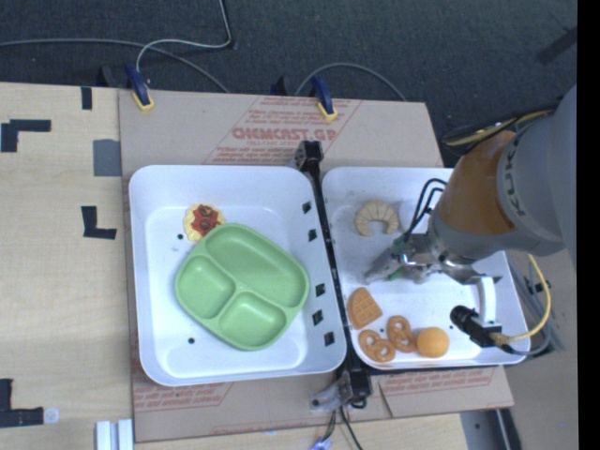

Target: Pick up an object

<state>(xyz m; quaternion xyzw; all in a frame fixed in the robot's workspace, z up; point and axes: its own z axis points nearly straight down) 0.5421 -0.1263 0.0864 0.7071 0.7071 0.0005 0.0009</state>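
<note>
The gripper hangs low in the right bin between a croissant and toast; a green tray fills the left bin

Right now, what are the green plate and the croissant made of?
The green plate looks like smooth, matte plastic: one even colour, moulded sections, soft rounded edges. The croissant is probably a plastic or rubbery toy, since it has an even pale tan colour, though this view is too blurry to be sure.
</note>
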